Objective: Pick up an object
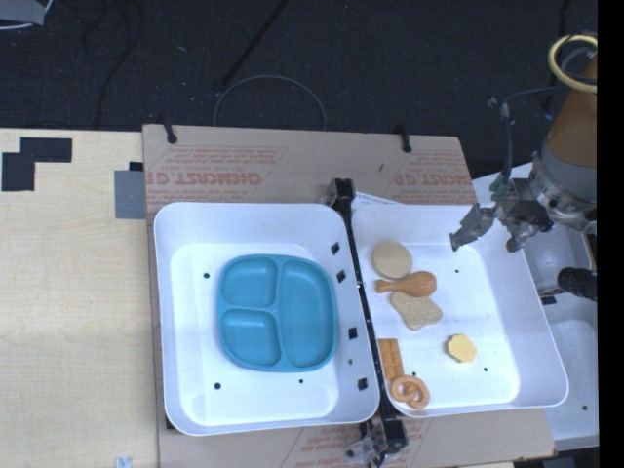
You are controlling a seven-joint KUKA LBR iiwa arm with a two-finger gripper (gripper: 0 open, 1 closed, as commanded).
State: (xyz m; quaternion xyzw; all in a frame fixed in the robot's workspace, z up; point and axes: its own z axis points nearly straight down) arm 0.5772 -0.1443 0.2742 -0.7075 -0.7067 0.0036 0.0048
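Note:
The right bin (507, 378) holds several food-like pieces: a round tan cookie (392, 258), an orange drumstick (410, 284), a pale bread slice (417, 310), a small yellow piece (461, 348), a brown cracker strip (390, 358) and a pretzel (410, 391). My gripper (490, 227) hangs over the bin's upper right corner, above and to the right of the cookie. Its two dark fingers are spread apart with nothing between them.
The left bin (185, 378) holds a blue divided plate (275, 312). A black divider clip line (353, 291) runs between the two bins. Cardboard (292, 169) lies under both bins. Cables cross the dark floor at the back.

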